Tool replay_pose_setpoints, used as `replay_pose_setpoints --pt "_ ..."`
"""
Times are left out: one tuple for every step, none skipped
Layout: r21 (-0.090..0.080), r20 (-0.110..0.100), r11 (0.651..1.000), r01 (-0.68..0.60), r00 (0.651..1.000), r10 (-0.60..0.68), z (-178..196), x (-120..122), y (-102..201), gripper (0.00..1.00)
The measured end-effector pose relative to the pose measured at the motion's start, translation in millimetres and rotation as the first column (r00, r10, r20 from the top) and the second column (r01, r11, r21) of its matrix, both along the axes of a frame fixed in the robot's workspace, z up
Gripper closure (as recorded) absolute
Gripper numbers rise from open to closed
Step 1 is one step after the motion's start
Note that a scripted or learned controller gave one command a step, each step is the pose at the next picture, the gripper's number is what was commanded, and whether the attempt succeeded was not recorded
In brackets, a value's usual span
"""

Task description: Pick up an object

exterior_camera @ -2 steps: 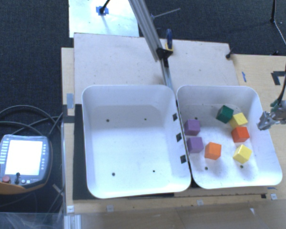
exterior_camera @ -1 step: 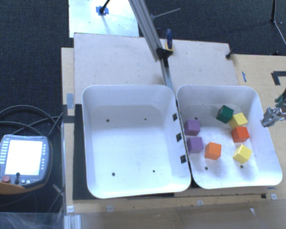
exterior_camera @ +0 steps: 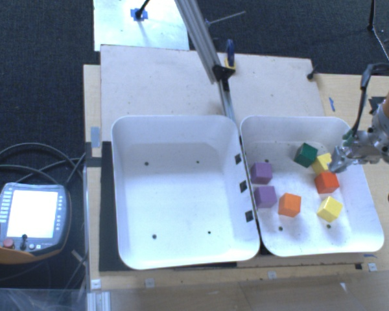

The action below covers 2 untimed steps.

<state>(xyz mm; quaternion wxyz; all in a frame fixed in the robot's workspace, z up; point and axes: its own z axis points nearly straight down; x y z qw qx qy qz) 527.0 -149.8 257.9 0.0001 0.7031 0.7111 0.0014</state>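
End effector point(exterior_camera: 337, 164) among yellow cube point(exterior_camera: 321, 162), red cube point(exterior_camera: 327, 182), green cube point(exterior_camera: 305, 155)

Arm over the right bin of blocks

The gripper point(exterior_camera: 338, 162) reaches in from three o'clock over the right bin point(exterior_camera: 369, 241), its tip just above the red block point(exterior_camera: 327, 182) and beside a yellow block point(exterior_camera: 321, 163). Green block point(exterior_camera: 305, 155) lies at eleven o'clock of the red; orange block point(exterior_camera: 289, 205) at seven; two purple blocks point(exterior_camera: 261, 172) near the left bin point(exterior_camera: 126, 251).
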Motion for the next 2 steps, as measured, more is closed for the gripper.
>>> replay_pose_setpoints --pt "0.0 0.0 1.0 0.0 1.0 0.0 -12 3 56 1.0" --pt "0.0 0.001 1.0 -0.001 1.0 0.001 -7 20 110 1.0"
